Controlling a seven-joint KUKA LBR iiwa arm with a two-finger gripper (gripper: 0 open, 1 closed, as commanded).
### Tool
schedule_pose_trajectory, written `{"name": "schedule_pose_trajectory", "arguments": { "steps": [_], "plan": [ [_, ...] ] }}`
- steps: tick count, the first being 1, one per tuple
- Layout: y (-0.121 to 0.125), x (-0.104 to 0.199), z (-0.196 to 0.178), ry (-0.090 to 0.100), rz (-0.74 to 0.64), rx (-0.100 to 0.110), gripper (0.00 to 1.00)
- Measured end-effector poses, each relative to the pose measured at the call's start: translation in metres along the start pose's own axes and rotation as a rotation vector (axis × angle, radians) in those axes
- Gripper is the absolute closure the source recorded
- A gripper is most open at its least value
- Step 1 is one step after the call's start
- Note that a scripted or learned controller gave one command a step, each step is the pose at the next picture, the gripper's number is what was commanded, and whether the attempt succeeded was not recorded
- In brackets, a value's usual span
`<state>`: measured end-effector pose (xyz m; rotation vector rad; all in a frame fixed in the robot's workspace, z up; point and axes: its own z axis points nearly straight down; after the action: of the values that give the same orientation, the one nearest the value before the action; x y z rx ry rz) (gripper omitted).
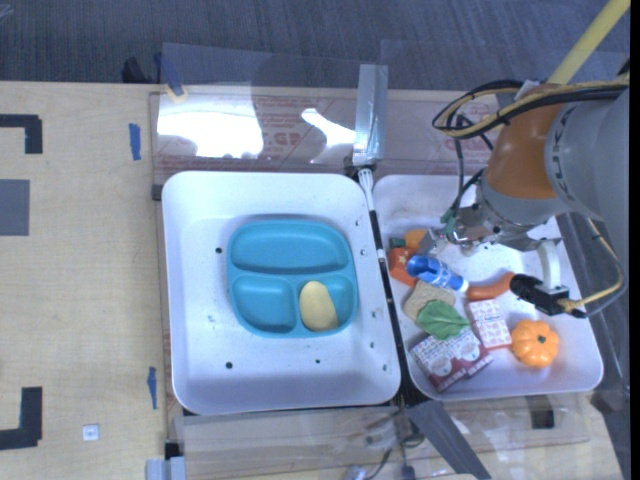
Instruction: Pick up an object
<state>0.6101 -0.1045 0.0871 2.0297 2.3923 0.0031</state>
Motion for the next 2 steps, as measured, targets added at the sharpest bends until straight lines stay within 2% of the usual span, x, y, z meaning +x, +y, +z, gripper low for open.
{"name": "schedule_pose_trajectory", "arguments": {
  "steps": [1,2],
  "plan": [
    [-0.011,0.004,0.000,0.001,0.135,-0.001,0.00],
    [-0.052,-0.002,-0.001,0.000,0.154,-0.001,0.00]
  ]
}}
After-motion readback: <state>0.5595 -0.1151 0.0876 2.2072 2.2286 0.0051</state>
